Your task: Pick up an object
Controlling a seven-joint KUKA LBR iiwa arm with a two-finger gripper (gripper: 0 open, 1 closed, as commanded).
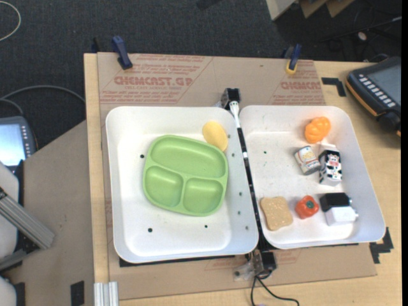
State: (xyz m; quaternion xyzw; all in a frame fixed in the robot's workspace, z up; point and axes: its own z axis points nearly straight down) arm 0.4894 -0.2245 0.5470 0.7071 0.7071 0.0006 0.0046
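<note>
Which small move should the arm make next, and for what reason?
Probably it should reach in over the right bin toward the orange toy fruit. That fruit lies apart from its neighbours near the far edge, so the fingers could likely descend around it freely.

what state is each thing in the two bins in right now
green divided plate: lying flat in the left bin, right side up
yellow lemon-shaped toy: resting at the plate's upper right rim
orange toy: loose in the right bin
small can: tipped on its side
black and white carton: lying flat
bread slice: lying flat
red tomato toy: beside the bread slice
black and white block: lying near the right wall
</note>
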